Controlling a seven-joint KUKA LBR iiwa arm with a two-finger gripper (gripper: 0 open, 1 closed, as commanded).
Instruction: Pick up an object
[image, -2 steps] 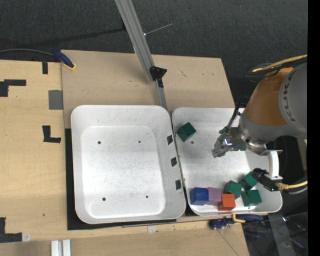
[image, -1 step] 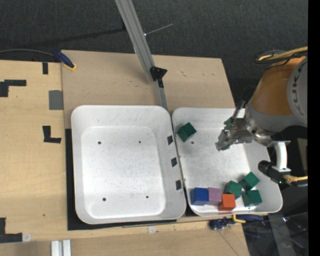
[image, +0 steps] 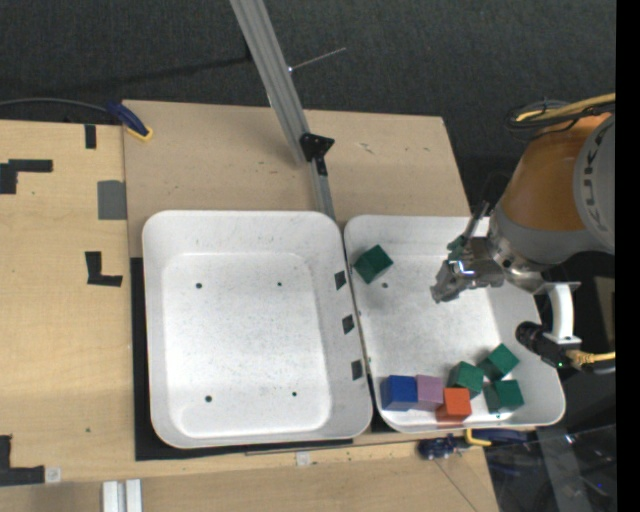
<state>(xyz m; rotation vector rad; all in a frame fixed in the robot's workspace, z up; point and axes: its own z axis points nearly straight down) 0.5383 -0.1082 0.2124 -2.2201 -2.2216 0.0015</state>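
One green block (image: 373, 263) lay alone in the right bin (image: 420, 232), apparently light, rigid, best gripped across flat opposite faces. The end effector (image: 447, 284) hovered nearby; its state could not be determined.

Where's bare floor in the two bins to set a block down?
The left bin offers bare floor wall to wall. In the right bin, there is free floor between the lone green block and the bottom cluster, left of the gripper. It is crowded along the bottom edge: blue block, orange block, green blocks.
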